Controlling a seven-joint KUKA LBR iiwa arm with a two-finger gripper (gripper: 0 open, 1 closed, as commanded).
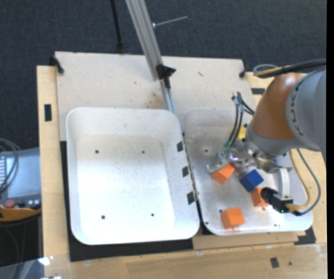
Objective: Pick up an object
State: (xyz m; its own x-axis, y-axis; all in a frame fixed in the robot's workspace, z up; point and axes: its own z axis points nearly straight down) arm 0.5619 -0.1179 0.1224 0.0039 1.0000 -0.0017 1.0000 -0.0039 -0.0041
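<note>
A robot arm (289, 112), grey with an orange band above its wrist, reaches in from the right over two shallow white bins that sit side by side on a bench (144, 74). The gripper (235, 163) is low inside the right bin (205, 127), near that bin's middle. Cables and the wrist crowd the fingers, so whether they are spread or closed cannot be told, and nothing can be seen held between them.

Four small blocks lie in the right bin, all close to the gripper. An orange block (223, 172) lies tilted just below and slightly left of the gripper, touching or almost touching its tip. A blue block (251, 180) sits just below and to the right of the gripper, next to the first orange one. A second orange block (258, 196) is farther down and to the right, partly hidden by a black part of the arm's cabling. A third orange block (233, 217) rests well below the gripper, near the bin's front edge.

The left bin (126, 173) lies well to the gripper's left. A slanted metal rail (144, 28) rises behind the bins.
</note>
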